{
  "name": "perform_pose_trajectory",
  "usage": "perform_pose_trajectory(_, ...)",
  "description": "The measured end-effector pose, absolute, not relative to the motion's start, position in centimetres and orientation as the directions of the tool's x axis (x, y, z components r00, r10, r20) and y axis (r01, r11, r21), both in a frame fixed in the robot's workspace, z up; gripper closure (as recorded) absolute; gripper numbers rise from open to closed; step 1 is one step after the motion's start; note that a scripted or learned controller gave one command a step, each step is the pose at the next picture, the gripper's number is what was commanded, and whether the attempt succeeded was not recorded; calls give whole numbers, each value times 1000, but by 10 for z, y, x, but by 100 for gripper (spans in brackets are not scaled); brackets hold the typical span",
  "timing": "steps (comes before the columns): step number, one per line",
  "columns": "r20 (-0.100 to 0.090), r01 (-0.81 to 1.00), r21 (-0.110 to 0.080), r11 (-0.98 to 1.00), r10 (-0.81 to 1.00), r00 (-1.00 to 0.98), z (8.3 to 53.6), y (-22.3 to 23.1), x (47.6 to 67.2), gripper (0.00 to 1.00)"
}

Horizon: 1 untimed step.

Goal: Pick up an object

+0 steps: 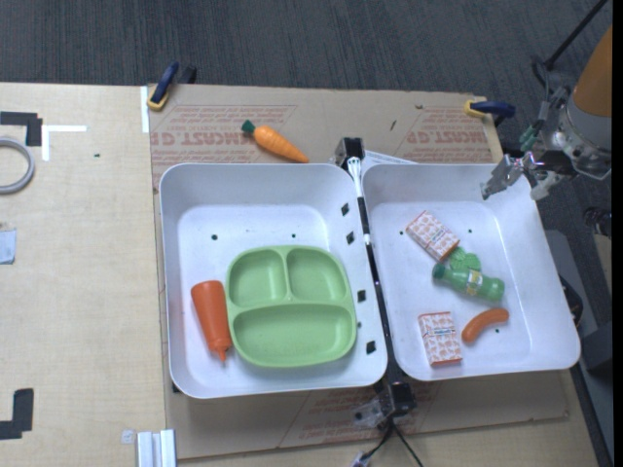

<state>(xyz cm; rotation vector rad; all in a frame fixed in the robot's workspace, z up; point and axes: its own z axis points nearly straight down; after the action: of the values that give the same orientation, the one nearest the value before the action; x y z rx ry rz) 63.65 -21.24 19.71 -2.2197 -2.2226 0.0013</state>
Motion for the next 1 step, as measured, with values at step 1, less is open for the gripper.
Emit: perform_pose_trajectory(1, 0, 1000, -1, -25, 1000, 25, 153, -139, 648, 0)
